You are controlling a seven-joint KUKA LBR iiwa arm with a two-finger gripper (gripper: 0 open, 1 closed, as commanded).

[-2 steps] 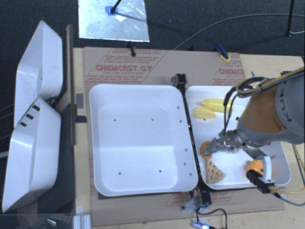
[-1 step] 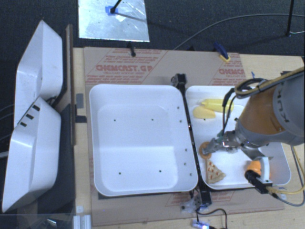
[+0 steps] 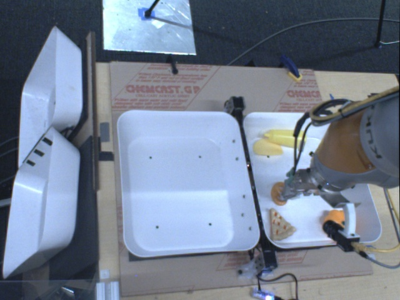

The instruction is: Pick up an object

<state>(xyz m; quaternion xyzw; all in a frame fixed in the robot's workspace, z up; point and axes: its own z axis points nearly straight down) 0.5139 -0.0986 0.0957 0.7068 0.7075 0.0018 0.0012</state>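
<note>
Gripper (image 3: 286, 192) down in the right bin (image 3: 374, 225), lower right, at an orange round thing (image 3: 278, 194), grip state unclear.

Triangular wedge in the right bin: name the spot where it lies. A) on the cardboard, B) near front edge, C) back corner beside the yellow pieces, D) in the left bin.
B: the triangular wedge lies by the front wall of the right bin, far from the yellow pieces.

Arm (image 3: 369, 142) cut off at right edge; end effector (image 3: 289, 190) fingers indistinct.
</note>
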